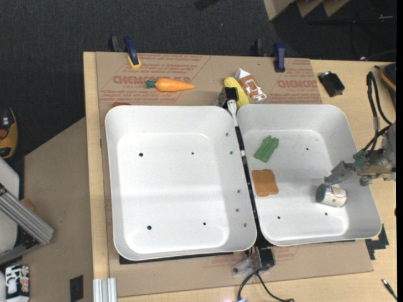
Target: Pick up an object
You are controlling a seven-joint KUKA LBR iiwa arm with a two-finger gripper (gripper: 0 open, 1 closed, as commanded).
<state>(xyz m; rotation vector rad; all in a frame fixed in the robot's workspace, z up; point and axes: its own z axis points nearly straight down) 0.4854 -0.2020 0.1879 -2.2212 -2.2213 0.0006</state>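
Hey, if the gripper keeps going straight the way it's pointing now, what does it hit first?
Most likely the small white object in the right bin. The gripper points down and left, and the object lies just below its tip; height above it is unclear.
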